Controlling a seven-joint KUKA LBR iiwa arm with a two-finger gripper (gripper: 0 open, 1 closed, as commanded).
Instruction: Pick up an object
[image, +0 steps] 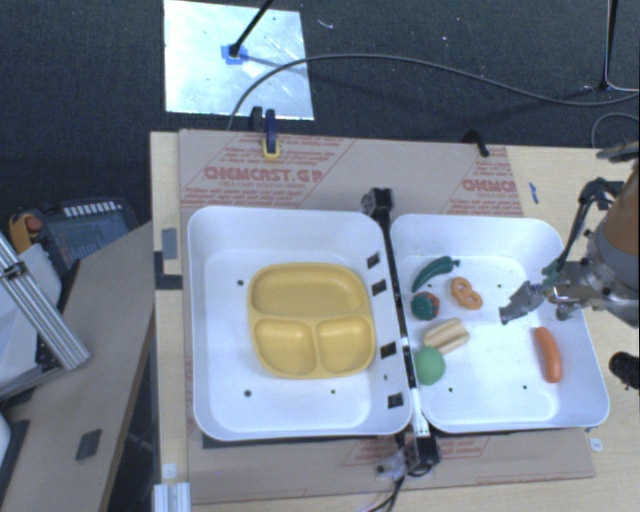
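this looked like a robotics lab: a cardboard-covered tabletop (340, 165) carried two shallow white plastic bins (215, 330), black cables (440, 80) trailed over dark carpet (80, 100), beside an aluminium extrusion rail (40, 315).

Pretty even overhead light here, bright enough that the two white bins (300, 225) left of the gripper (512, 306) look a bit washed out, and shadows under the stuff in them are soft and short. Worst glare is the shiny metal sheet (238, 58) way up and left of the gripper, which blows out to near white against the dark floor (80, 90). Overall it's low-res and slightly soft, with grainy noise in the dark areas, and the arm's hardware just right of the gripper reads a little smeared.
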